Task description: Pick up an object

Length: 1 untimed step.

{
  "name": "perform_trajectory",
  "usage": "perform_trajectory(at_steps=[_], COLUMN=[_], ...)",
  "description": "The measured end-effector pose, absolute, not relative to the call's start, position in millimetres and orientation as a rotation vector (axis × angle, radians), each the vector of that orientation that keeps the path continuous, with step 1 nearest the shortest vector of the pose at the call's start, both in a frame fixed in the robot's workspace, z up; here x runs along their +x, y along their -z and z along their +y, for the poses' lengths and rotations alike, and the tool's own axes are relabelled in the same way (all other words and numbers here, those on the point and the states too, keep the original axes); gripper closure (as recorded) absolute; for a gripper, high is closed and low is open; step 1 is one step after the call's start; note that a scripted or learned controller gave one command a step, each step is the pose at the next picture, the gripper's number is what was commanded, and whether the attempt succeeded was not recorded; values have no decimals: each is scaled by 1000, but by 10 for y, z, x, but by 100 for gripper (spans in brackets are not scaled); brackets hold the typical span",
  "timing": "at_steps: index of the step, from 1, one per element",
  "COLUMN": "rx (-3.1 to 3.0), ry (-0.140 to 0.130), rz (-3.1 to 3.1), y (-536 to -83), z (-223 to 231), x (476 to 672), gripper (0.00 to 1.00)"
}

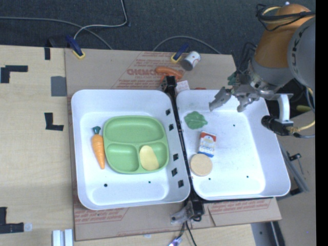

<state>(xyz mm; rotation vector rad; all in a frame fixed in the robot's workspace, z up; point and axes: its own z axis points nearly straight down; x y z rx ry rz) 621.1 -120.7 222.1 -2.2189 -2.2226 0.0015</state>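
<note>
My gripper (230, 102) hangs over the back edge of the right bin (256, 186), its two grey fingers spread apart with nothing between them. In that bin lie a green leaf-shaped piece (195, 120), a small red, white and blue carton (207, 143) and a round tan cookie (201, 165), all to the left and front of the gripper. The left bin (123, 196) holds a green divided plate (136, 143) with a yellow piece (149, 158) in one compartment, and an orange carrot (98, 148) lies beside the plate.
Both bins rest on a cardboard sheet (102, 68) on the bench. Blue clamps (76, 47) and a small grey cylinder (190, 60) sit along the cardboard's back edge. Cables run behind the bins. The arm's orange band (274, 37) rises at the upper right.
</note>
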Motion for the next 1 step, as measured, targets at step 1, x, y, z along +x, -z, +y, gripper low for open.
perform_trajectory(at_steps=[1], rx=[-2220], ry=[3], rz=[-2225], y=[-863], z=[-1073], x=[6286], gripper=[0])
